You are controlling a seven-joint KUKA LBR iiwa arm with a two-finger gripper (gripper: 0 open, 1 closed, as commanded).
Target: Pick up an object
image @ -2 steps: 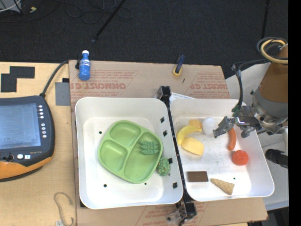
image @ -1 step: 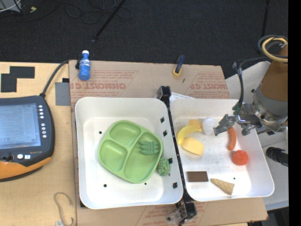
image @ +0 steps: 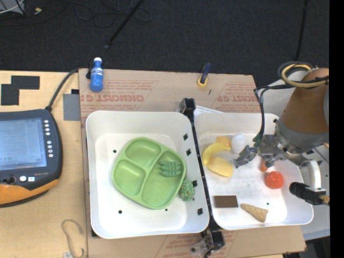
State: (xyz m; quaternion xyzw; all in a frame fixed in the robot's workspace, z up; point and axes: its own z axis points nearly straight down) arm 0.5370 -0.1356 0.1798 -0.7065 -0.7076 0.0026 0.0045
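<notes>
Nearest us, at the bottom edge, we see the black clip (image: 210, 243) that sits where the two bins meet. From there we go by size. The table (image: 134, 87) is covered in brown cardboard printed with red letters. The left bin (image: 102, 208) holds a green divided plate (image: 141, 176), tilted on its floor, with a green pea pod (image: 170, 169) in its right compartment and a small green bunch (image: 187, 190) just off its lower right rim. The right bin (image: 301, 215) takes the arm (image: 305, 112), which reaches in from the right.

Left of the bins a tablet (image: 24, 149) with an orange rim lies on the table.

In the right bin we count a yellow banana (image: 213, 152), a yellow lemon-like piece (image: 221, 168) touching it below, a brown rectangular block (image: 226, 201), a tan wedge (image: 255, 212) just right of the block, a red tomato (image: 274, 179) and a white egg (image: 237, 142) near the banana.

The pincer (image: 245, 157) hangs over the right bin, just right of the yellow pieces and below the egg; its dark fingers look spread apart with nothing between them.

At the back a blue bottle (image: 97, 75) and a blue and yellow clamp (image: 203, 75) rest on the cardboard
</notes>
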